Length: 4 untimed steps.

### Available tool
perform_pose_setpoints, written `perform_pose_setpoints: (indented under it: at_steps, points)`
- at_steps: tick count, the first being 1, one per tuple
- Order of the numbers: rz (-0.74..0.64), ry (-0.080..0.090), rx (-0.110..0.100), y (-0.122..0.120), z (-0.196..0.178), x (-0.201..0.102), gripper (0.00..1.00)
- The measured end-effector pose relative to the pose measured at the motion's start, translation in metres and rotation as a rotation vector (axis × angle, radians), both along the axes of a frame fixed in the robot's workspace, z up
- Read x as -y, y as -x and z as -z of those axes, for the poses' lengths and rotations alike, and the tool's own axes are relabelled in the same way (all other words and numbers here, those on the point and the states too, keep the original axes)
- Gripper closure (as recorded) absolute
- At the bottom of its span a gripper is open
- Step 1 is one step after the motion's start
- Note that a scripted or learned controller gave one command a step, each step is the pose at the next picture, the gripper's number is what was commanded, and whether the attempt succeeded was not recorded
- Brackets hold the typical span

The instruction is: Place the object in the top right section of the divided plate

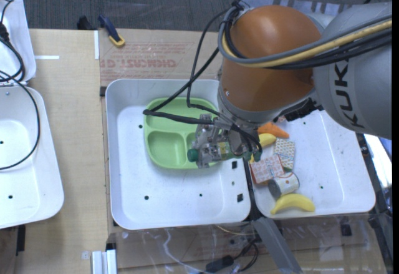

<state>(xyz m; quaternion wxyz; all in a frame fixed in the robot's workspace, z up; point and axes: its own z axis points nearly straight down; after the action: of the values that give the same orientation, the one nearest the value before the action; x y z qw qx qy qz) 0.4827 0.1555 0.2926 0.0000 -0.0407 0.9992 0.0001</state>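
The green divided plate (pixel 165 135) lies in the left white bin (pixel 124 160), toward its upper middle. My gripper (pixel 211 145) hangs low over the plate's right side and hides that part of it. A small dark green object (pixel 193 155) shows at the gripper's lower left tip, by the plate's lower right rim. I cannot tell whether it is held or resting on the plate. The arm's big orange band (pixel 268 54) covers the bin's upper right corner.
The right bin (pixel 336 173) holds an orange carrot-like piece (pixel 274 130), a small yellow piece (pixel 267 140), two patterned packets (pixel 267 170), a small can (pixel 283 185) and a yellow banana (pixel 294 204). Black cables (pixel 174 118) trail across the plate.
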Motion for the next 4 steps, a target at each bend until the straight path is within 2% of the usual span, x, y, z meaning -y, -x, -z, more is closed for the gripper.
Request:
perform_pose_setpoints:
  at_steps: [1, 2, 3, 4]
  points:
    - [0.009, 0.0, 0.003, 0.001, -0.117, 0.005, 1.0]
    - [-0.073, 0.0, 0.0, -0.017, 0.015, -0.057, 1.0]
    - [-0.12, 0.0, -0.001, -0.006, 0.069, -0.046, 1.0]
    - [-0.218, 0.0, 0.003, -0.024, -0.001, 0.023, 1.0]
